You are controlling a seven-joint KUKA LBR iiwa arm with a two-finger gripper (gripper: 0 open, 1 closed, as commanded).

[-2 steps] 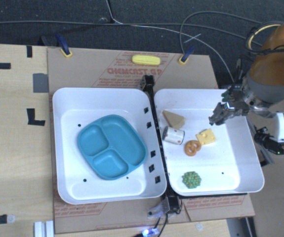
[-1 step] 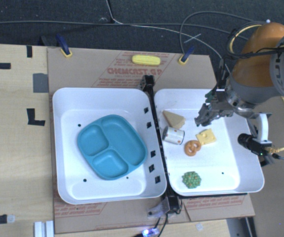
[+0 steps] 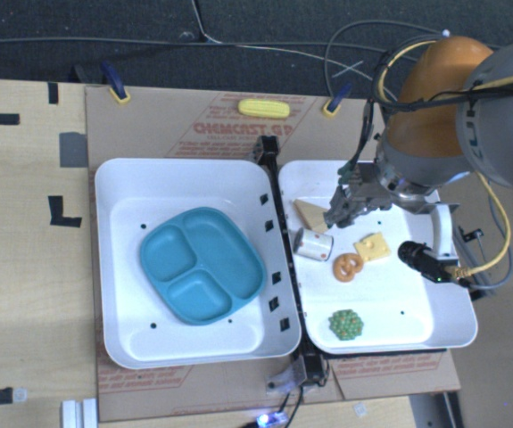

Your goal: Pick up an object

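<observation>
Reaching in from the right, the grey arm is hanging its gripper low over the right bin, just above a tan wedge and a small silvery piece near the bin's left wall. Whether the fingers are spread or pinching anything cannot be told; they are too dark and small. A pretzel, a yellow cheese block and a green ball are lying apart nearby. A blue divided plate is sitting in the left bin. A yellow banana is lying on the worktop behind the bins.
</observation>
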